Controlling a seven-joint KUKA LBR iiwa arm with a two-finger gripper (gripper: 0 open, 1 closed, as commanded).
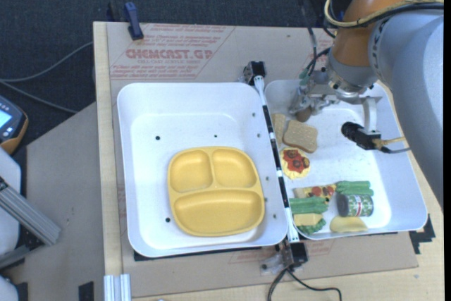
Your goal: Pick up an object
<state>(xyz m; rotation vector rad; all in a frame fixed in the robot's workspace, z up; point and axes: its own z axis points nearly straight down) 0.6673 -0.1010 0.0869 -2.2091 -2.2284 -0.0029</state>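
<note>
Yellow plate (213, 191) in the left bin (141, 109); toy food in the right bin (402, 180).

Largest is the arm (412, 74), cut off at the right edge and hiding the right bin's far corner. Its gripper (304, 109) hangs over the bread slice (301, 136); whether it is apart or together is too small to tell. Nearer lie a pizza (295, 163), green beans (308, 205) and a small can (356, 206).

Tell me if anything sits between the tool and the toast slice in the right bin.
Nothing visible does. The tool hangs over the right bin's far left corner, and the toast slice lies just nearer the camera with bare white floor between. The pizza piece lies beyond the toast, out of the path.
</note>
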